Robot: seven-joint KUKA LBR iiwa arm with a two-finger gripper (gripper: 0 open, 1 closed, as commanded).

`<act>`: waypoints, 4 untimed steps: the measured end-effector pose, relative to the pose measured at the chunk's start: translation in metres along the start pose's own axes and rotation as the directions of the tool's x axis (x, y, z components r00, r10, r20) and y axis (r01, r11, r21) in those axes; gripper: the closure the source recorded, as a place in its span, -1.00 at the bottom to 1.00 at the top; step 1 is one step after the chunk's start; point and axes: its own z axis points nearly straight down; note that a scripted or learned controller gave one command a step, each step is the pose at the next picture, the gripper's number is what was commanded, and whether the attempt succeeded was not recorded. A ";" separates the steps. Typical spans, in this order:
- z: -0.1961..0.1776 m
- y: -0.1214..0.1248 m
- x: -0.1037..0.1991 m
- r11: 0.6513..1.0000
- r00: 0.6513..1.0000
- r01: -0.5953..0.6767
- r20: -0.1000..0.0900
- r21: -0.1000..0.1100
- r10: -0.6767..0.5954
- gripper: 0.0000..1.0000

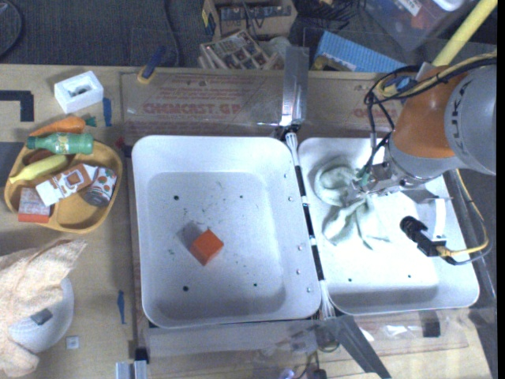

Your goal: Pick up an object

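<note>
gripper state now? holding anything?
Gripper: cannot be told whether open or closed; it is down at the pale cloth in the right bin.

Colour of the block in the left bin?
The small cube-shaped block is orange; camera view.

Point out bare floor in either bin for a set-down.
The left bin is mostly free: only the orange block sits near its middle, with open floor to every wall, widest toward the far wall. The right bin has a free strip between the pale cloth and its near wall. Its far left part is crowded, where the gripper hangs over the cloth.
</note>
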 end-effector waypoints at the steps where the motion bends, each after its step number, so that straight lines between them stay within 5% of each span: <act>1: 0.000 0.000 0.000 1.000 1.000 0.000 0.000 0.000 0.000 -1.00; 2: -0.010 0.000 -0.003 1.000 1.000 -0.004 0.002 -0.004 0.004 1.00; 3: -0.010 0.000 -0.003 1.000 1.000 -0.005 0.002 -0.004 0.005 -1.00; 4: 0.013 0.025 0.000 1.000 1.000 0.019 -0.002 0.008 -0.019 -1.00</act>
